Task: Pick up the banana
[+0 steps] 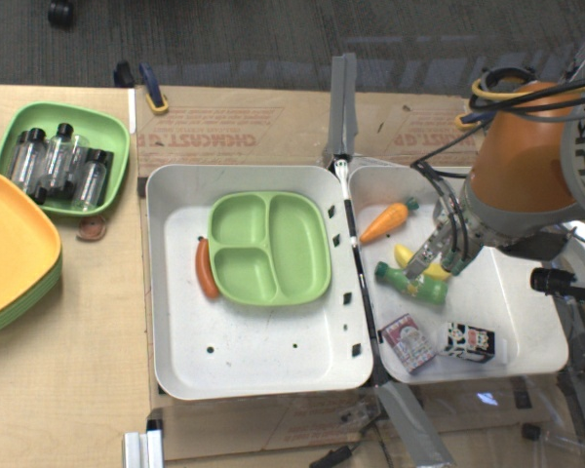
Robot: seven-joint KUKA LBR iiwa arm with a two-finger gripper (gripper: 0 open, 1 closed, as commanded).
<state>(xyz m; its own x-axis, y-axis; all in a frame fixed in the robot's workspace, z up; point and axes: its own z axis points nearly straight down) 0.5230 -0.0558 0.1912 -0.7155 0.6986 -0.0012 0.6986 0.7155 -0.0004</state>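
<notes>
Gripper (431,258), finger state indiscernible, hangs over the banana (409,258) in the right bin (526,359); a green bottle (409,283) touches the fruit, with a carrot (385,221) near and two small cartons (407,340) well apart.

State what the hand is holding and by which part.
Cannot be told: the hand sits over the banana and green bottle, hiding any hold.

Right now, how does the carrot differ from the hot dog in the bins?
The carrot lies in the right bin, while the hot dog lies in the left bin. The carrot is orange with a green tip and lies at a slant; the hot dog is reddish orange and lies nearly straight up and down the view, against the green divided plate. Both are long toy foods.
</notes>
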